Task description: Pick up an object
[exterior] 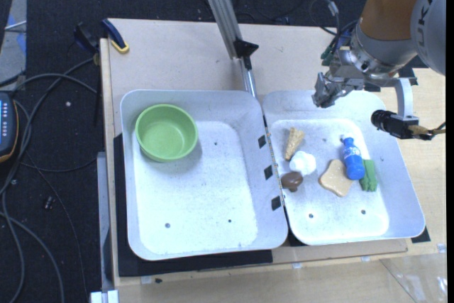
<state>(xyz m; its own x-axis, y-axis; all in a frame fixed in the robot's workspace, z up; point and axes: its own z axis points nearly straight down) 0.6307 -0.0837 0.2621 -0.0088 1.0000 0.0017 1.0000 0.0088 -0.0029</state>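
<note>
The right bin (397, 223) holds several small objects: a tan cone-shaped piece (293, 142), a white lump (303, 162), a brown rounded piece (291, 181), a tan toast-like slice (335, 178), a blue bottle (351, 158) and a green piece (369, 175). My gripper (325, 96) hangs above the far left corner of this bin, apart from all of them. Nothing shows between its fingers. The left bin (213, 223) holds a green bowl (167, 132) in its far left corner.
A slanted metal pole (220, 7) crosses from the top down to the divide between the bins. A black camera-like unit (394, 123) sticks out at the right bin's far right edge. Cables lie on the dark floor at left.
</note>
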